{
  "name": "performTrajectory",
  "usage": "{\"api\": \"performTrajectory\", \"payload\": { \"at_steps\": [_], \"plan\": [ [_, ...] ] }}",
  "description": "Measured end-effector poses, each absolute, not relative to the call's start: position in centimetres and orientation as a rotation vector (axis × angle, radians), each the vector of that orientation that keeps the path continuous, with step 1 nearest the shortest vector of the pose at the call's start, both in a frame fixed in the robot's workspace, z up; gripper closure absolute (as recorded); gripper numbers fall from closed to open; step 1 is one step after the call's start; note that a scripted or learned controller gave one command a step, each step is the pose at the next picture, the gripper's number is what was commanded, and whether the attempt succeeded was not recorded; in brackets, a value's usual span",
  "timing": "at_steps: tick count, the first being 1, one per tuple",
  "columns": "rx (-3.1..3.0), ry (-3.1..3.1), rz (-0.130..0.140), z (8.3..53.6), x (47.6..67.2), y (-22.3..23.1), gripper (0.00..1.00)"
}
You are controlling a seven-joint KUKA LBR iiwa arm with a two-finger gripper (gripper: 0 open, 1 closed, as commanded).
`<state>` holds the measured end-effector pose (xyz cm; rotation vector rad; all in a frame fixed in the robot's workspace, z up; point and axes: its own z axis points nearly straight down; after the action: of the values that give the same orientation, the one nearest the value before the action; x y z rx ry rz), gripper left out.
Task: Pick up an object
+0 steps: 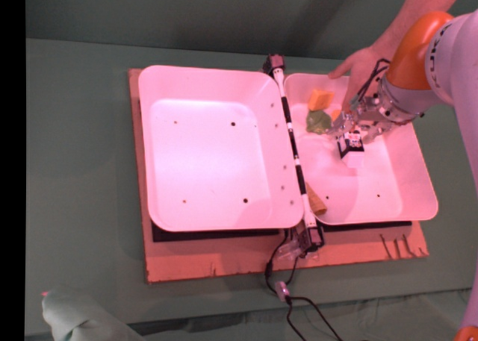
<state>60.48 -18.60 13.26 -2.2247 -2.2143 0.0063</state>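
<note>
My gripper point(351, 142) hangs low over the right bin point(418, 183), near its back middle. Just to its left lies a green crumpled object point(317, 121). An orange block point(321, 98) sits behind that, close to the bin's back rim. A tan cone-shaped piece point(317, 201) rests near the front left corner of the same bin. Something small and white with dark marks sits right at the gripper's tip, and I cannot tell whether it is a part of the gripper or an object.
A person's hand point(364, 69) and forearm reach in from the top right, just above the gripper and the orange block. The left bin point(160, 78) lies beside the right one, with a black and white divider rod point(291, 142) between them. Cables point(287, 287) trail off the front.
</note>
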Motion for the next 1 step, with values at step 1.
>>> {"api": "performTrajectory", "payload": {
  "at_steps": [1],
  "plan": [
    [-2.235,-2.229,-0.008,11.03,60.90,-18.82,0.00]
  ]
}}
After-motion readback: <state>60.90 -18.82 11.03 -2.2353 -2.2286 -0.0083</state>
